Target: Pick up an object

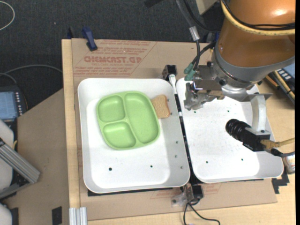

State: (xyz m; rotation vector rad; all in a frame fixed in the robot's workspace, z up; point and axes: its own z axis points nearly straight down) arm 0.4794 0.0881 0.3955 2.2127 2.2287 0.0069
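Note:
A green divided plate (127,120) lies in the left bin (93,172). A tan cracker-like square (161,106) rests against the plate's right rim, near the bin's right wall. My gripper (191,102) hangs over the upper left corner of the right bin (220,168), just right of the divider between the bins. I see nothing between its fingers. It is apart from the tan square, to that square's right.
The big arm body fills the upper right above the right bin. A blue clamp (89,38) sits at the cardboard's far left corner. A black clip (168,71) sits at the far end of the divider. Cables run at the front edge.

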